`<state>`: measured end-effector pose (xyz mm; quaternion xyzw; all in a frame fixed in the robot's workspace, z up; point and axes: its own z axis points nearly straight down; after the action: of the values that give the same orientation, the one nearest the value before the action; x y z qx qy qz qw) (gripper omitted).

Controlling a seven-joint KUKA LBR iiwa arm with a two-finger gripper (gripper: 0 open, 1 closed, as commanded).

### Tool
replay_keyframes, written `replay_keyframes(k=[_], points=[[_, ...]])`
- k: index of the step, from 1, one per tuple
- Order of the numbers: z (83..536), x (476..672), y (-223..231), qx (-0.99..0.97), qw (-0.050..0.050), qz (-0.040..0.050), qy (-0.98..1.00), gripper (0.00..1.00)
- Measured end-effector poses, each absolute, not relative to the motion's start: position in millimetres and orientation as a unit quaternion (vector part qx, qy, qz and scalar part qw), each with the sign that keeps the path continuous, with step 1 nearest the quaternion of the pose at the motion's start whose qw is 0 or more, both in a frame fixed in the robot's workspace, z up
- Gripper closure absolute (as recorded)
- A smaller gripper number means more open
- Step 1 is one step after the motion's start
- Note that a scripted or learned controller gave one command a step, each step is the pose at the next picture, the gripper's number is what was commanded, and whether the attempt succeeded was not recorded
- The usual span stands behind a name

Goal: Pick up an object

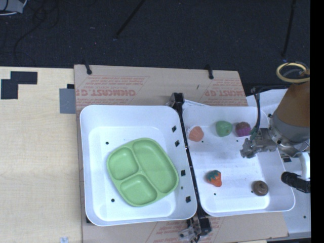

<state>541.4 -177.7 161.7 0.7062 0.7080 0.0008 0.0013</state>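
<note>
The right bin (238, 206) holds several small items: a peach-coloured piece (196, 133), a green round piece (223, 128), a purple piece (243, 129), an orange-red piece with a green top (214, 177) and a brown ring (260, 188). My gripper (251, 149) hangs over the right side of this bin, just below the purple piece and above the brown ring. Nothing shows between its fingers, and it is too small and dark to read.
The left bin (96, 120) holds a green divided plate (142, 172). A black divider (185, 156) runs between the bins. Brown cardboard (152, 85) lies under both bins, on a pale wooden bench (35, 161).
</note>
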Motion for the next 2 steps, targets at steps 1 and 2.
replay_keyframes(k=[1, 2], points=[[207, 534.9, -179, 0.707, 0.001, 0.0004, 0.707, 1.00], [265, 535.3, -171, 0.706, 0.002, 0.0011, 0.708, 1.00]])
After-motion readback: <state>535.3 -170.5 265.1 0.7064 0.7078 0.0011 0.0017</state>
